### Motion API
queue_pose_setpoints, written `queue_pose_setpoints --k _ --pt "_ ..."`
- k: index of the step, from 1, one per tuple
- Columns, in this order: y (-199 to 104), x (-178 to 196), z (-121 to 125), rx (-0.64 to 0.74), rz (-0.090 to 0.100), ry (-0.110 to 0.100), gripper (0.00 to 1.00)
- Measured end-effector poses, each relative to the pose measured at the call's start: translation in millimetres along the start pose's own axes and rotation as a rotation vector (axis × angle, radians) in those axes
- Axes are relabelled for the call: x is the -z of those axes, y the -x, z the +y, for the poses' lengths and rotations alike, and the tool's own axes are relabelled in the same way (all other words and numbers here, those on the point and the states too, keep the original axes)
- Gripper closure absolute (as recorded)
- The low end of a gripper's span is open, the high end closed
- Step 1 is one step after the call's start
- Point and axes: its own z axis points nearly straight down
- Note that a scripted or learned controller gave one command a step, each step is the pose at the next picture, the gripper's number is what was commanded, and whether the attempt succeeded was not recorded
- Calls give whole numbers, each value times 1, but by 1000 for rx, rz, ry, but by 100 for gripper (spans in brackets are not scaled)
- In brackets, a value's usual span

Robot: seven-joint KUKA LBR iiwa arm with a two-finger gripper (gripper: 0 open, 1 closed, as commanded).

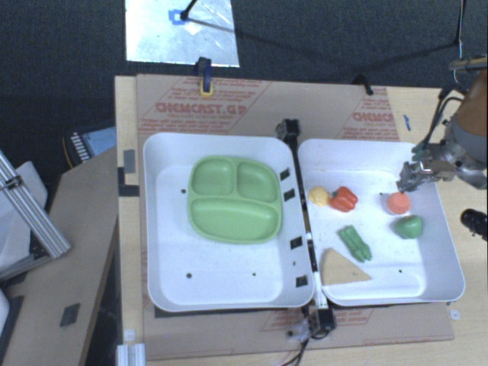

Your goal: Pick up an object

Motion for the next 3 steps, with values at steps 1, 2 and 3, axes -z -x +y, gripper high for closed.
queue_pose_setpoints --k 1,2,3 --pt "0 22 1 1 2 -4 100" --pt "-49 22 -5 6 4 -6 100" --pt "-103 27 2 7 4 -5 100"
